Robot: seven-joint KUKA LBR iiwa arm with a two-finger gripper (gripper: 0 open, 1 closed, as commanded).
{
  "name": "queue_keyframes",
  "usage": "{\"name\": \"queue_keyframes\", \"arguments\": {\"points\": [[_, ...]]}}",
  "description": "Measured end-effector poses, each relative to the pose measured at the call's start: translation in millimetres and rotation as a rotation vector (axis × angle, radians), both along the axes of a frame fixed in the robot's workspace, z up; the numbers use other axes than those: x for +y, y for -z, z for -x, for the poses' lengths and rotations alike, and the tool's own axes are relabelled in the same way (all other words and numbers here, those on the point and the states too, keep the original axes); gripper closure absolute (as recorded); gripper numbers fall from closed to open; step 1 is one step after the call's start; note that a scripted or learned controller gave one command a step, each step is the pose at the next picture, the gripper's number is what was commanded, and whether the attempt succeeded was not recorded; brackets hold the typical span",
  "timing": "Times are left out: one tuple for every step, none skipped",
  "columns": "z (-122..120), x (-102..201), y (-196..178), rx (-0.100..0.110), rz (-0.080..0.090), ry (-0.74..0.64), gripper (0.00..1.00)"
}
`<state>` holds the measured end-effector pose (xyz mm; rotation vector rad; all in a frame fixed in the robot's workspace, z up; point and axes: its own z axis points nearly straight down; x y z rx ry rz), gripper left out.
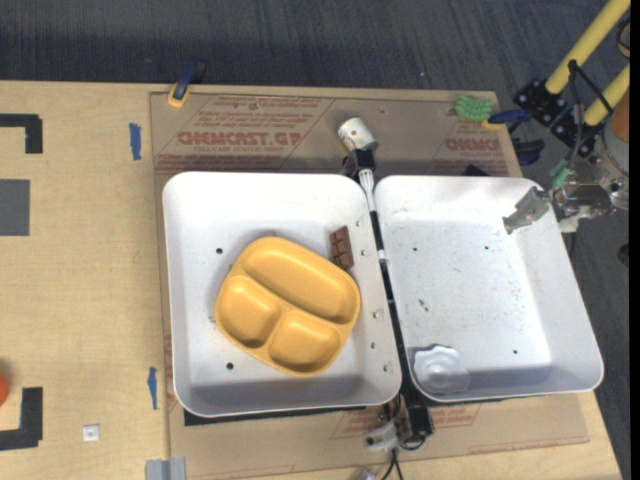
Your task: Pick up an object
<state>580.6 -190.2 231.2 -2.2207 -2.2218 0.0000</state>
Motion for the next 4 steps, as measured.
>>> {"name": "queue_keyframes", "arguments": {"points": [[33.0,-12.3,116.7,0.000,0.000,-0.046,0.00],[61.2,-24.1,128.5,-0.025,-0.002,0.089,0.00],[8.1,-3.7,134.6,-0.031,0.009,0.070,0.00],[-42.7,27.4,146.1,-0.002,0.000,0.017,0.00]]}}
